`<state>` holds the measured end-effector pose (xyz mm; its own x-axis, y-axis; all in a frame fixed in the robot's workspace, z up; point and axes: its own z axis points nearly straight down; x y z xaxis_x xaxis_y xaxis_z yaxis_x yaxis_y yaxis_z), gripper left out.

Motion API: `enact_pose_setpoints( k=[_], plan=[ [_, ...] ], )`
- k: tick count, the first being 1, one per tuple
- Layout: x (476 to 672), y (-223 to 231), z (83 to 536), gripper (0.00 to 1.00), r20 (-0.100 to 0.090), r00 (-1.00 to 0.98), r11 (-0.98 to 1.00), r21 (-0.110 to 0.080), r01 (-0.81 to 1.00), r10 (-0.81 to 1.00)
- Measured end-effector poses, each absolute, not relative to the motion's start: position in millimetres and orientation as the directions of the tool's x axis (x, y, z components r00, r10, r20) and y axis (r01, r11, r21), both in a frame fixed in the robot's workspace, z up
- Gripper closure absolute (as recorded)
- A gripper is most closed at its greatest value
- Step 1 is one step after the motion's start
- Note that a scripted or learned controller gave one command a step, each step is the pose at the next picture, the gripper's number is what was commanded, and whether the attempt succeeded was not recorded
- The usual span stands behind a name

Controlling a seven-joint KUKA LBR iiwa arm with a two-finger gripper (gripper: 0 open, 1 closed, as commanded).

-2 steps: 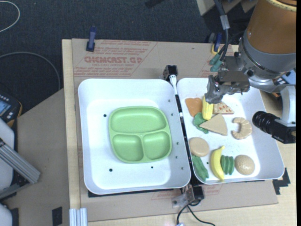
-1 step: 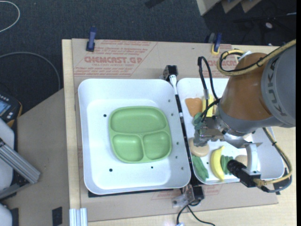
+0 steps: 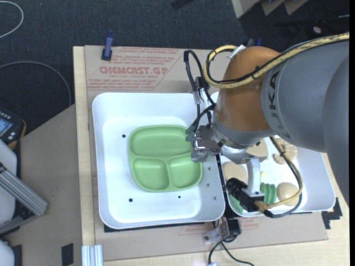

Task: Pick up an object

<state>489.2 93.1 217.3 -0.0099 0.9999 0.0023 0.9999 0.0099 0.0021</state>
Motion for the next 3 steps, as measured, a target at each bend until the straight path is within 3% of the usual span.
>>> enact_pose_setpoints(
  k=[1,2,3],
  plan=[
    [508.0,103,465,1.0,0.005,-0.004,0.004,0.021,1.0,1.0],
    [477.0,79,323,1.0,-0.003,0.005,-0.005,-0.017,1.0,1.0],
    [480.4,111,444,1.0,0.005,-0.006,0.006,0.015,1.0,1.0]
  ],
)
